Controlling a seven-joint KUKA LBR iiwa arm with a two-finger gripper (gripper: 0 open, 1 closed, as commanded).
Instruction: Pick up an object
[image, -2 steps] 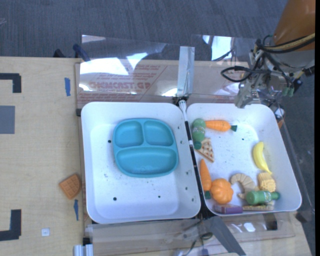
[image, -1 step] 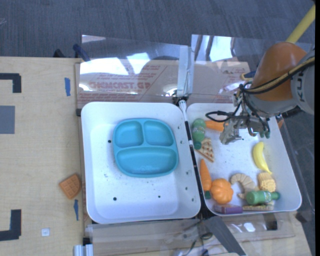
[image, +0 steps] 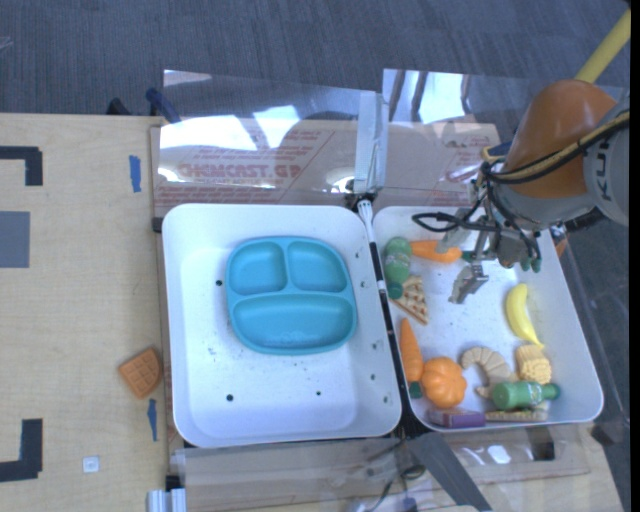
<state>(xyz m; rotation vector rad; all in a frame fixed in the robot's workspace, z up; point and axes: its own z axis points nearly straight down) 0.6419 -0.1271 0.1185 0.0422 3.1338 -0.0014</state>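
The hand (image: 470, 283) hangs over a bare spot in the right bin (image: 580, 330), and I cannot tell if it is open or closed; the banana (image: 519, 312) lies just beside it; a drop here could grab only air.

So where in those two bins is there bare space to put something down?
Left bin: bare floor all around the blue plate. Right bin: a bare patch between the hand and the croissant; crowded along its left and front edges.
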